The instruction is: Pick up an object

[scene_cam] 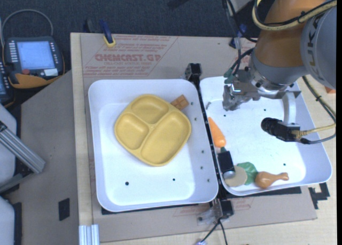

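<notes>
Overhead: grey two-finger gripper (233, 101) above right white bin's (315, 148) far-left corner, jaw state impossible to tell. Orange plastic carrot (216, 132) against left wall; tan toy drumstick (270, 178) near front edge. Yellow divided plate (153, 129) in left bin (101, 148).

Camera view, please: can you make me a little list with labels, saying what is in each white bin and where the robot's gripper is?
left bin: yellow divided plate, small brown block at its upper right
right bin: orange carrot, green piece, tan round piece, toy drumstick
gripper: above the right bin's upper left part
gripper holding: nothing seen
</notes>
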You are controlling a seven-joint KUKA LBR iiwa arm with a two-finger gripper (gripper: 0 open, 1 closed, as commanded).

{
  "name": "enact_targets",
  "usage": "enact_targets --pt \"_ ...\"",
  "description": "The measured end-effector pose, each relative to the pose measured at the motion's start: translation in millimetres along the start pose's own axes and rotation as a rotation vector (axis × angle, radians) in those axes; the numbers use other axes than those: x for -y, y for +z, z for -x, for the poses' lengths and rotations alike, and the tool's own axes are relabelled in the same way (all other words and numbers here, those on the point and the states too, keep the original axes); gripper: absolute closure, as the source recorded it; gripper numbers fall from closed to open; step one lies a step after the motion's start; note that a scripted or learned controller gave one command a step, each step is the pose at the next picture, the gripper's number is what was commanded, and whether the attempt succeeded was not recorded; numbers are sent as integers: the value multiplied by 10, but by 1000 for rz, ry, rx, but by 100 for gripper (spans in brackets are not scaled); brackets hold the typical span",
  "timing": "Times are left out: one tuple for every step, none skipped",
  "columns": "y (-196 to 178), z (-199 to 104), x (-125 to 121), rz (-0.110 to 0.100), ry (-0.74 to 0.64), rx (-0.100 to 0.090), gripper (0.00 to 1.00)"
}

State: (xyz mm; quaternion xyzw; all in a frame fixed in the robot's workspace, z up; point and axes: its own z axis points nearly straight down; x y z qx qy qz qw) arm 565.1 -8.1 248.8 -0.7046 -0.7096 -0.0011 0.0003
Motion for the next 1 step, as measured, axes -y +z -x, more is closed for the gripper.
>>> enact_targets --pt "151 -570 -83 -3 1 1 100"
